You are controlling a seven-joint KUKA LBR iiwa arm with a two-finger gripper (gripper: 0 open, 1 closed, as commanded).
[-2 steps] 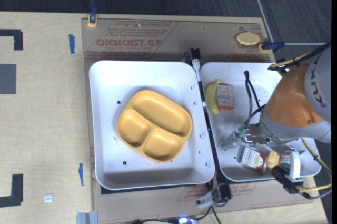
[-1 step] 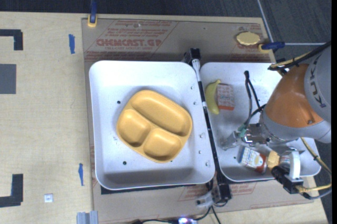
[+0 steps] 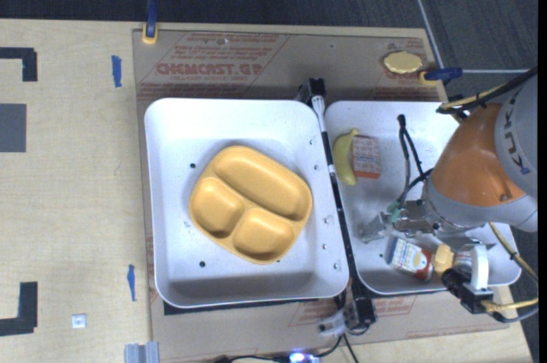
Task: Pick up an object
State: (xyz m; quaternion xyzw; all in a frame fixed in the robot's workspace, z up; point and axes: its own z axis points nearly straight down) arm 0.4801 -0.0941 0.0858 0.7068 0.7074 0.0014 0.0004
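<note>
Gripper (image 3: 376, 226) down low in the right bin (image 3: 376, 120), arm (image 3: 479, 169) reaching in from the right; grip state impossible to tell. Small packet (image 3: 407, 255) just beside it, near the front wall. Banana (image 3: 344, 156) and carton (image 3: 366, 156) farther back. Yellow tray (image 3: 249, 203) alone in the left bin (image 3: 171, 182).

"CHEMCAST" on the brown board (image 3: 209, 67)

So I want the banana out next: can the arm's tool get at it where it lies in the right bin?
Probably yes. The banana lies uncovered at the right bin's left wall, touching only a small carton; the tool is nearby in the same bin.
</note>
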